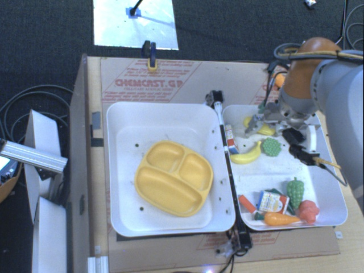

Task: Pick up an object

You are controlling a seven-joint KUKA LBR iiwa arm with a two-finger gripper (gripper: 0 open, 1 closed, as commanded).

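One readable print: "CHEMCAST GP" on brown board [149,83] behind bins.

Grey arm [335,90] reaching in from right, wrist bent down, gripper [256,124] low

Banana [247,155] flat in right bin [335,206], beside green round toy [272,147].

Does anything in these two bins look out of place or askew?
Only mildly: the yellow divided tray lies rotated, not square with the left bin. The toy food in the right bin is loosely jumbled, nothing spilled.
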